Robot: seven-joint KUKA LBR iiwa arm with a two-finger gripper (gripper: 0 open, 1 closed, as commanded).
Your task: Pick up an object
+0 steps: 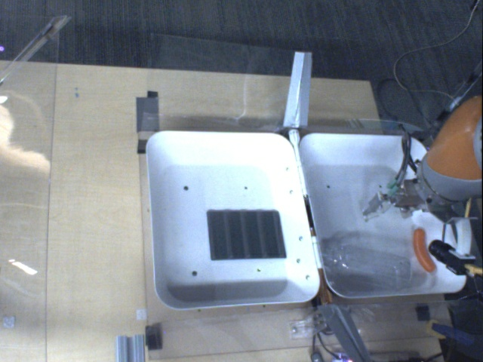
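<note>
Bench (pixel 90 202): pale wood, carrying two shallow white bins side by side.

Left bin (pixel 226 168): holds one item, a dark ribbed panel (pixel 245 234) lying flat near the middle of the floor. It is well apart from the hand and is judged not to be the object of this attempt.

Right bin (pixel 339 164): holds two loose items. A clear plastic container (pixel 362 259) lies on its side along the near wall; it is faint against the white floor and its outline is hard to trace. An orange piece (pixel 423 249), short and rounded, lies near the right wall.

Hand (pixel 379 204): inside the right bin, over bare floor, beyond the clear container and to the left of the orange piece. Nothing is seen in its grasp. Whether it is open or closed cannot be told at this sharpness. The arm (pixel 460 145) enters from the right.

Step in hand, as judged: positioning over the right bin before a pick, with no object taken yet.

Recommendations: settle on one target. The orange piece looks the safer choice, being small and solid, and the grasp should go across its short width. The clear container is likely light and slippery, so a grip across its body may squeeze it away. Descend straight down and keep clear of the bin walls.
</note>
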